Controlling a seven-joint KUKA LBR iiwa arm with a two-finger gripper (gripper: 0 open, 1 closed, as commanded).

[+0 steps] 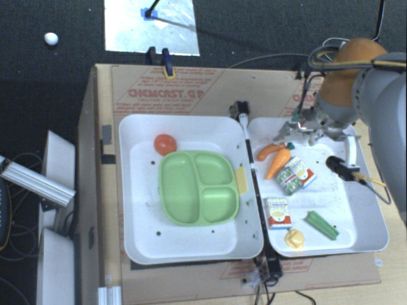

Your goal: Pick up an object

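Nothing is lifted yet: we see our tool hovering above the carrots at right, its grip state unreadable.

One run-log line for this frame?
gripper: over right bin, far edge | nearest: carrot | held: nothing seen | left bin: green tray, tomato

2 white bins, smooth plastic, slight sheen. Green divided plate matt plastic, 3 sections. Red tomato and orange carrot smooth plastic-looking toys. Green pepper glossy. Small packets and printed card or foil, can't tell which. Bench top brown cardboard, matt, red print. Floor dark, rough carpet-like. Silvery sheet shiny foil look. Arm grey, smooth; orange band glossy. Gripper bare metal.
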